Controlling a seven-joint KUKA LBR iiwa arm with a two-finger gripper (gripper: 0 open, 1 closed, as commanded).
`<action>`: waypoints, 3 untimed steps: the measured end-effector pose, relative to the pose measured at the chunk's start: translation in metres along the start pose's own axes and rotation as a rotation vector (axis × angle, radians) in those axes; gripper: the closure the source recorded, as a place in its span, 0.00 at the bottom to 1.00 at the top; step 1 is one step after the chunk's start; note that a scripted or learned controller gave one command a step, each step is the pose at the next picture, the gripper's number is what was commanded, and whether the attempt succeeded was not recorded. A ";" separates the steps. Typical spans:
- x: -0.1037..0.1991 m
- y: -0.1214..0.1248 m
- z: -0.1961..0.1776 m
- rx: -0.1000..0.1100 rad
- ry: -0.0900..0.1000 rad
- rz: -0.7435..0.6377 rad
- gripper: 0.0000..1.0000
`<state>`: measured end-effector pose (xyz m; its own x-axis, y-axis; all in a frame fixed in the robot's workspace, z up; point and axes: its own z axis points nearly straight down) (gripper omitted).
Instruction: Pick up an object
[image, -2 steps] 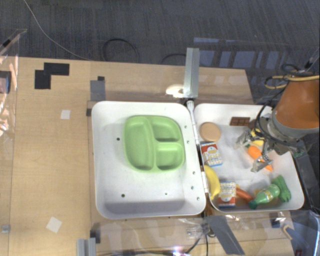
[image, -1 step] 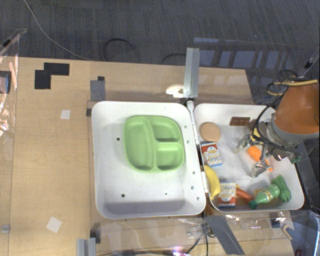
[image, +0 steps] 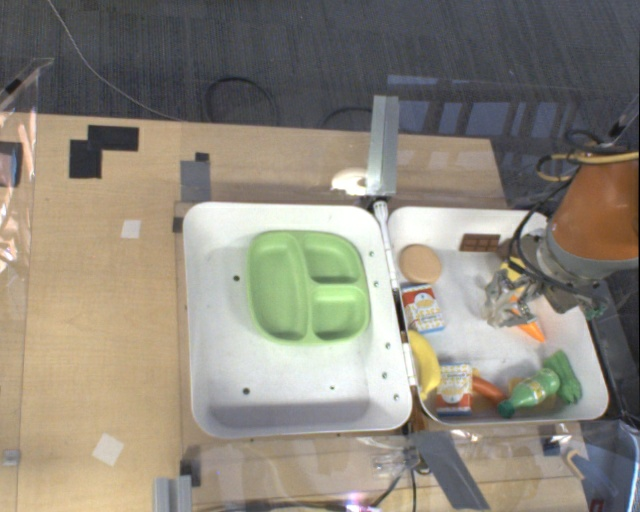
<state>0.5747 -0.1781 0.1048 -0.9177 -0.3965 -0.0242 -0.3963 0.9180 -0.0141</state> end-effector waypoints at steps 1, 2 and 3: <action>-0.061 0.005 -0.115 -0.003 0.005 0.073 1.00; -0.058 0.005 -0.110 -0.009 0.014 0.076 0.00; -0.041 -0.029 0.015 -0.004 0.009 0.135 0.00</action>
